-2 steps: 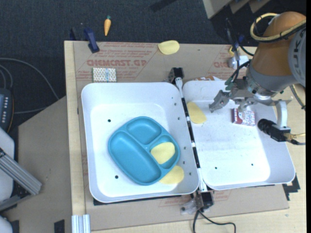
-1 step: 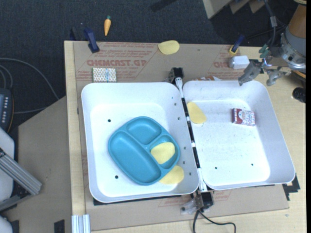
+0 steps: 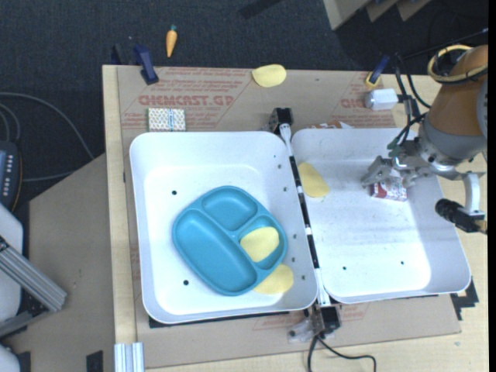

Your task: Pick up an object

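Observation:
My gripper [image 3: 394,170] is low over the upper right part of the right bin [image 3: 372,277]. Directly under it, touching or nearly touching, lies a small red and white packet [image 3: 389,191] on the bin floor. A flat yellow piece [image 3: 312,180] rests against the right bin's left wall. The left bin [image 3: 155,208] holds a blue divided tray [image 3: 217,242] with a yellow piece [image 3: 261,242] in its small compartment. Another yellow piece [image 3: 275,280] sits beside the tray's lower corner.
On the bench behind the bins lie a yellow piece [image 3: 269,75], a patterned packet [image 3: 167,118], a blue clip [image 3: 145,64] and a small white box [image 3: 382,99]. The grey arm with its orange band [image 3: 457,107] rises at the right edge.

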`<action>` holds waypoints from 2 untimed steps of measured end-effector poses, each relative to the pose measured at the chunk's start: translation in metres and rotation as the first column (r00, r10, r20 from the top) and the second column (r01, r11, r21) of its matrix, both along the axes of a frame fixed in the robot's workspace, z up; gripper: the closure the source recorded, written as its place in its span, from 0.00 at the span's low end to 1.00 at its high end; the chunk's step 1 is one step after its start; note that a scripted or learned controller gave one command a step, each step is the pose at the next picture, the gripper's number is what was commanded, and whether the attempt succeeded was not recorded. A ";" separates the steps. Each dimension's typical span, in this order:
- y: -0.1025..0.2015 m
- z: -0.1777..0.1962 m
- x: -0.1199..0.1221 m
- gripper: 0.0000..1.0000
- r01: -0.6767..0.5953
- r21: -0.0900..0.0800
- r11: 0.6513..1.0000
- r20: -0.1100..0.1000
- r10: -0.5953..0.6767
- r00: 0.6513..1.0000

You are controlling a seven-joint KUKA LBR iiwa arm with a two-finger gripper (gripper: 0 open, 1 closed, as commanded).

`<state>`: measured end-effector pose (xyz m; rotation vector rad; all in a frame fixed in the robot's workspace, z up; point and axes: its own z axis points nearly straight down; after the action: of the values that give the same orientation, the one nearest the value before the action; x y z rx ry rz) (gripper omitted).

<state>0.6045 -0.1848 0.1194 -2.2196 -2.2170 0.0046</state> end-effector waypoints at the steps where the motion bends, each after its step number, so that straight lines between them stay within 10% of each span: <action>1: -0.008 -0.030 0.010 0.00 -0.001 -0.003 1.000 0.010 0.001 1.000; 2: -0.009 -0.017 0.012 1.00 -0.002 -0.007 1.000 0.020 0.002 1.000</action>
<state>0.6168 -0.1936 0.1020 -2.2306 -2.2326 -0.0104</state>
